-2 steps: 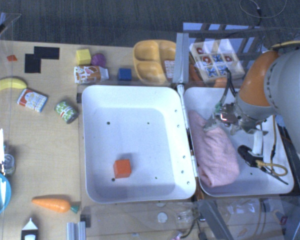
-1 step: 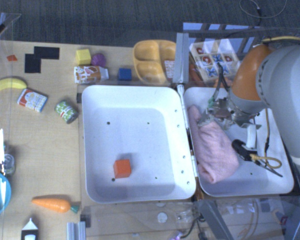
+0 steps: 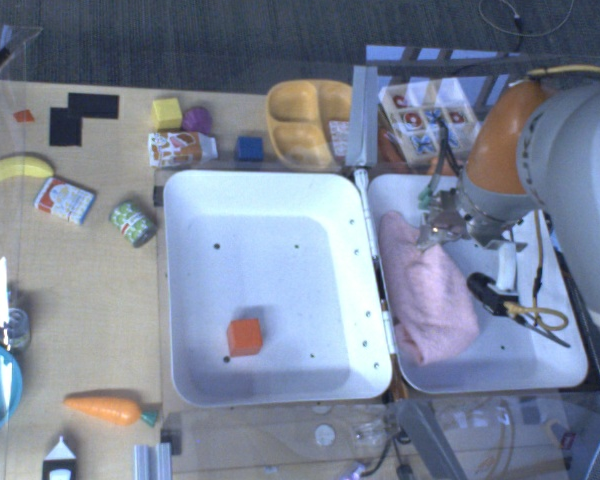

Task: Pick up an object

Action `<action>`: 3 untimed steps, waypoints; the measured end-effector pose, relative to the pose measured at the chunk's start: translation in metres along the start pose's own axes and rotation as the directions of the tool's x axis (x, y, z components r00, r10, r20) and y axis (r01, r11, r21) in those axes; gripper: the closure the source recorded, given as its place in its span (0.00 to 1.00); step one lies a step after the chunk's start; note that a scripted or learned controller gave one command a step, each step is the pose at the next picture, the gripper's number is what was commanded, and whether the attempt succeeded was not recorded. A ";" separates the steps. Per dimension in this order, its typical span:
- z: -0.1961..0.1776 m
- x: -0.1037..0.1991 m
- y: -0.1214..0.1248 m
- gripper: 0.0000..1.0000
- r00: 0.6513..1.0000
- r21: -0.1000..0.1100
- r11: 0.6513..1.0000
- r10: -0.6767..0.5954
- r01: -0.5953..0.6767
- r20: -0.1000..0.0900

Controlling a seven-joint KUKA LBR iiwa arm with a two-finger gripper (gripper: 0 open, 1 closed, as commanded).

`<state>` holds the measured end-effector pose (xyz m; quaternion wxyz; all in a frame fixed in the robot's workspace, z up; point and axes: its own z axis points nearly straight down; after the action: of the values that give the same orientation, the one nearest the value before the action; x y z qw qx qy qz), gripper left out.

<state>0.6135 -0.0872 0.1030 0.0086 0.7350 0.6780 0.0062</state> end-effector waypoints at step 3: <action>0.002 -0.010 0.031 0.00 0.904 0.013 0.904 -0.428 0.428 -0.008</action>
<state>0.6441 -0.0993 0.1021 0.0025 0.5686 0.8226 0.0012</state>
